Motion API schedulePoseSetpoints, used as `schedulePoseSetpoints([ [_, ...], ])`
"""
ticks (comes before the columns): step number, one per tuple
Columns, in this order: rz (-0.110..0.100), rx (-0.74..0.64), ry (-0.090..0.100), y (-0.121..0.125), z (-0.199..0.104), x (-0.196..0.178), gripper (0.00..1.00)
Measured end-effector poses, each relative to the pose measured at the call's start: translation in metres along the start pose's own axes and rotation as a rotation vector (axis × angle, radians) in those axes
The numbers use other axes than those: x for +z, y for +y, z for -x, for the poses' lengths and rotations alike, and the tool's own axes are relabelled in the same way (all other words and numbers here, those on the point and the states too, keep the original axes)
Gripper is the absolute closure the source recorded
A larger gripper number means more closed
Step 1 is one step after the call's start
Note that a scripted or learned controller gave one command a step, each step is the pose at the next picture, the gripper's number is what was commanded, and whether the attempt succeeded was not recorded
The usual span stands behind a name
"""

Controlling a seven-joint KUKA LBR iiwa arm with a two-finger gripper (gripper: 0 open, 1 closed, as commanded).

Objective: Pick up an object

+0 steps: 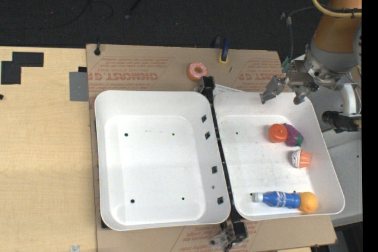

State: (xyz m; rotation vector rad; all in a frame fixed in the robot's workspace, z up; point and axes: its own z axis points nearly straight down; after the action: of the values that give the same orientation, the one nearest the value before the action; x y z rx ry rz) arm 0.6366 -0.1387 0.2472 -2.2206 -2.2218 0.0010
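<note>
a: where's the gripper (287, 89) right now?

b: poised over the far right corner of the right bin (331, 150), fingers spread apart with nothing between them.

a: and what could it take?

b: all the candidates lie in that right bin. an orange ball-like object (277, 133) sits touching a purple toy (292, 135) near the bin's middle right. just beyond them toward the near edge is a small white and orange piece (300, 159). along the near wall lies a blue bottle (279, 199) on its side, with a small orange fruit (308, 202) touching its end.

a: which one handles best?

b: my guess is the orange ball-like object. it looks light and rigid, smooth enough to slip, so the fingers should close across its widest part. the purple toy pressed against it may get nudged. the bottle looks stiff and light too, best pinched across its body, but it could roll.

a: how far off is the ball?

b: near, a short way toward the camera from the gripper and lower down, on the bin floor. the left bin (106, 127) holds no candidates.
</note>
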Motion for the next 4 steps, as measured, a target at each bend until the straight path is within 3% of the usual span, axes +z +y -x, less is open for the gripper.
schedulePoseSetpoints([
  [1, -0.006, 0.005, -0.001, 0.005, 0.074, 0.053, 0.0],
  [2, -0.015, 0.003, 0.005, -0.077, 0.074, 0.132, 0.0],
  [3, -0.002, -0.003, 0.003, -0.032, 0.04, 0.162, 0.0],
  [4, 0.001, -0.002, -0.001, 0.009, 0.068, 0.159, 0.0],
])
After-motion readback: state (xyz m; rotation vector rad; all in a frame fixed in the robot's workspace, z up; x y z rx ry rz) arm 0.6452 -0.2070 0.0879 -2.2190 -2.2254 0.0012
